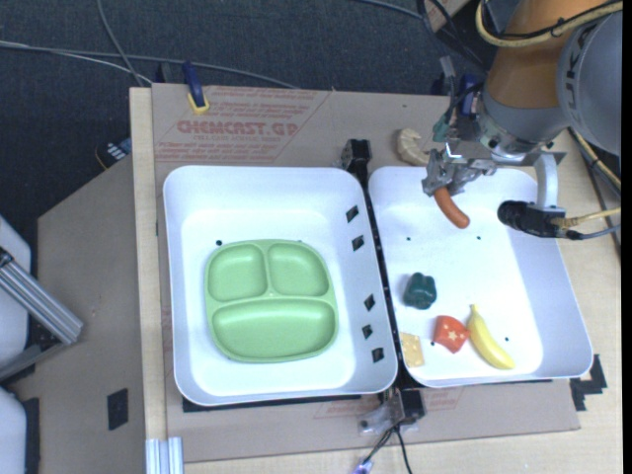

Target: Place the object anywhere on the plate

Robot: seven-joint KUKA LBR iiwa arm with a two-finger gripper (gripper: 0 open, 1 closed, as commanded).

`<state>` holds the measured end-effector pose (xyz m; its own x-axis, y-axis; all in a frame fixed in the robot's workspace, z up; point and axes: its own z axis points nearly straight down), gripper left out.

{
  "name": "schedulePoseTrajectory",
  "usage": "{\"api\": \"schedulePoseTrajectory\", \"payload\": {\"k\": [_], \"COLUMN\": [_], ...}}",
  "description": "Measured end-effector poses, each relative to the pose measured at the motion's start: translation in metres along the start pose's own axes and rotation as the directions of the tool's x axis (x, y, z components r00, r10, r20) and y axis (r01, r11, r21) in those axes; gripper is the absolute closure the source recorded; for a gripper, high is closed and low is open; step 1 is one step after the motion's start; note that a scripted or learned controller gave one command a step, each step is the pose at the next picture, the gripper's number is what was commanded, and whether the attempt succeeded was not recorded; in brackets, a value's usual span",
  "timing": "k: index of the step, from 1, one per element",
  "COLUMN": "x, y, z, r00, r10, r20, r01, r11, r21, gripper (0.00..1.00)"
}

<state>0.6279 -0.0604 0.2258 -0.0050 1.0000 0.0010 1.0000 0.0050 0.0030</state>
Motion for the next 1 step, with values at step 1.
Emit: {"api": "schedulePoseTrajectory", "payload": {"k": [1], "x": [0.0497], "y": [0.0155], "z": [0.0075], "r00": [1.000], "r10": [-0.001], "r20": [0.000], "r01": [0.001], "r11": [1.000], "r21": [0.001], "gripper": [1.00]}}
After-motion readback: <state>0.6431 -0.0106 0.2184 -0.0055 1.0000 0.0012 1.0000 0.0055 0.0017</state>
